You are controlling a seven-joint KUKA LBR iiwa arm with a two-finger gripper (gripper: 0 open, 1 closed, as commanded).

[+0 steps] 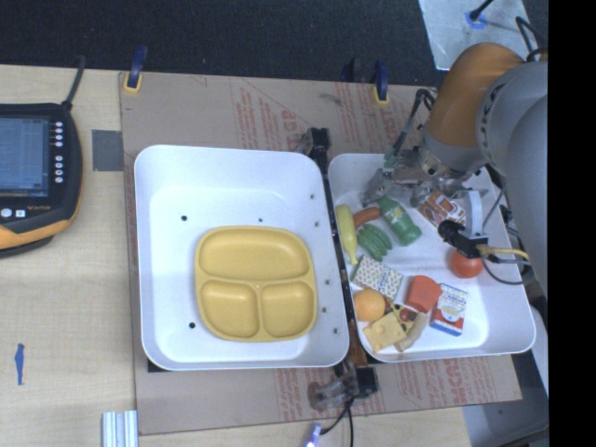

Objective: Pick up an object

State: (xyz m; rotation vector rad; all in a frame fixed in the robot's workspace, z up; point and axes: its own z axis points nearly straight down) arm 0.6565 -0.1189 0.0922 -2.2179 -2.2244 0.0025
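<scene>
The right bin (507, 338) holds a heap of toy food. A yellow banana (346, 231) lies along its left wall, beside a green vegetable (374, 240), a green can (400, 223) and a reddish sausage (366, 216). Toward the front are a checkered packet (378, 276), an orange (370, 304), a cheese wedge (387, 330), a red cup (424, 293) and a small red and blue box (450, 308). A red tomato (466, 264) sits at the right. My gripper (389, 182) hangs low over the bin's back left part, just above the sausage and the can.
The left bin (158, 250) bears a yellow three-compartment plate (256, 282). A teach pendant (33, 175) lies on the bench at far left. Clamps (133, 68) pin the cardboard at the back edge. Cables (498, 250) trail from the wrist across the right bin's right side.
</scene>
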